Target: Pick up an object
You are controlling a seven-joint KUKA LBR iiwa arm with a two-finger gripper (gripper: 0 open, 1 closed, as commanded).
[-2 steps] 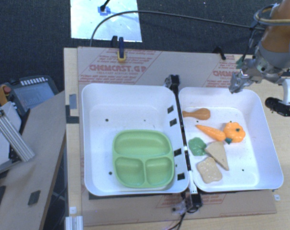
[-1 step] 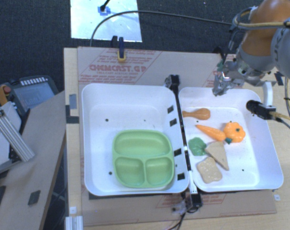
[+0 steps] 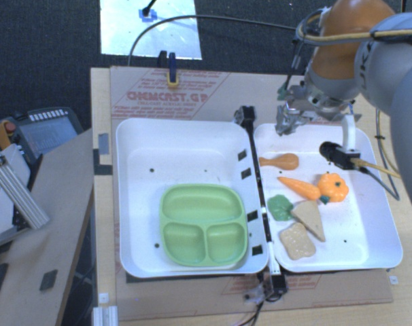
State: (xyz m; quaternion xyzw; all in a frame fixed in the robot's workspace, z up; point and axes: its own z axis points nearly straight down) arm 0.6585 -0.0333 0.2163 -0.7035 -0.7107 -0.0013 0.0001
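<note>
My gripper [image 3: 287, 122] hangs over the far left corner of the right bin [image 3: 376, 250], above and apart from the toys. Below it lies a tan drumstick [image 3: 281, 160]. Nearer the front are an orange carrot [image 3: 298, 187], a small orange pumpkin [image 3: 332, 187], a green leaf piece [image 3: 280, 206], a tan wedge [image 3: 309, 220] and a toast slice [image 3: 298, 242]. I see nothing held by the gripper.
The left bin [image 3: 138, 182] holds a green divided plate [image 3: 203, 224]. A black divider [image 3: 253, 182] runs between the bins. A black fitting with cables [image 3: 338, 155] juts over the right bin's far side. The grey arm [image 3: 389, 53] fills the upper right.
</note>
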